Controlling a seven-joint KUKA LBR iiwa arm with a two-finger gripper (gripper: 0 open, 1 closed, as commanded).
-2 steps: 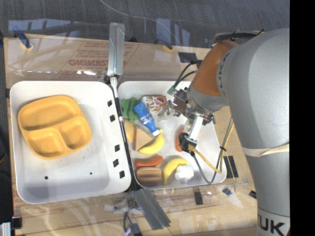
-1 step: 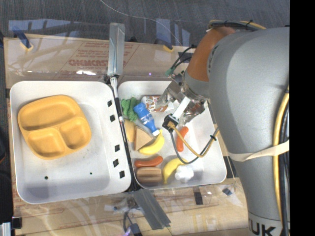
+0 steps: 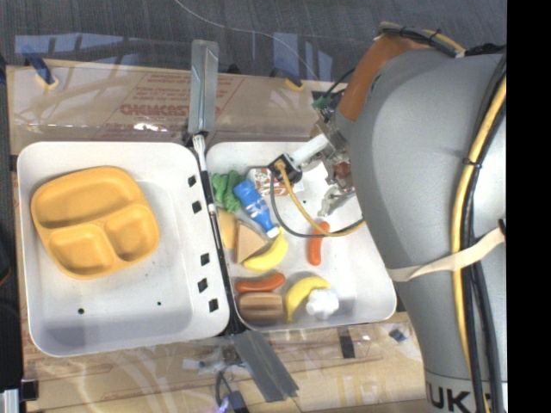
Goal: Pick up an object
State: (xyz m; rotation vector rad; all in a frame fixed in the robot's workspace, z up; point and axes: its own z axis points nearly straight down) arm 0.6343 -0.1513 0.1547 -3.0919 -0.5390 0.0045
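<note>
Two bananas (image 3: 269,254) lie in the right bin (image 3: 366,265); whether the fingers (image 3: 337,198) are open is unclear.

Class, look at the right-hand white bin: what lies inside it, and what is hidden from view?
Inside the right bin: a blue bottle, green item, two bananas, hot dog, small orange piece. The arm covers its right part, hiding anything beneath.

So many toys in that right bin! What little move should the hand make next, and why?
Probably a short slide toward the bin's middle, then down. The hand sits at the upper right of the right bin, with nothing visible between its fingers, while the small orange sausage lies alone just below it, apart from the crowded pile.
</note>
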